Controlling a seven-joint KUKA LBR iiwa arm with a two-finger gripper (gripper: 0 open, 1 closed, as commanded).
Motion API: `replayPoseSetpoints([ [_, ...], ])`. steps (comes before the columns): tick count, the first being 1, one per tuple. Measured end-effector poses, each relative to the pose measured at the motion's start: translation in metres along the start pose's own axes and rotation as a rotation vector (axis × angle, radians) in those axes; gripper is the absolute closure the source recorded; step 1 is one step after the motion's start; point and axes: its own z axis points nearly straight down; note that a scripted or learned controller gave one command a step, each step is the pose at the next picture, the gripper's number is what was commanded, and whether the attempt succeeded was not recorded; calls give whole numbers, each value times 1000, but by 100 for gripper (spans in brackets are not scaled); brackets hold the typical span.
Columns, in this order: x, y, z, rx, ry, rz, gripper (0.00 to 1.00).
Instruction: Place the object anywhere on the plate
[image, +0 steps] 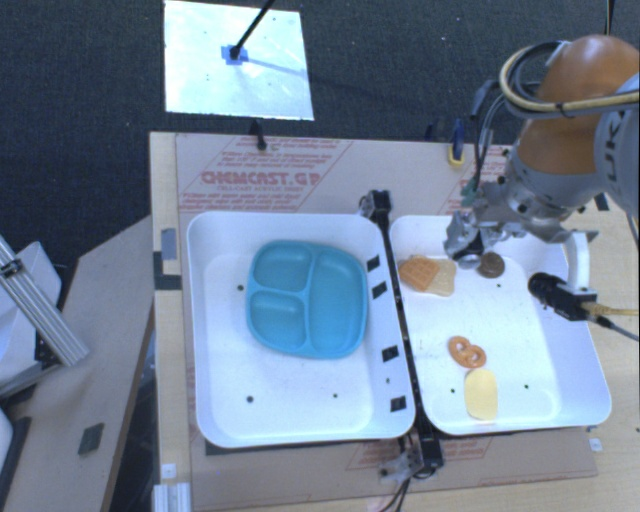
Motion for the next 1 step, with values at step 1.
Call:
replayPoseSetpoints([
  [1, 42, 7, 16, 1, 0, 1, 100],
])
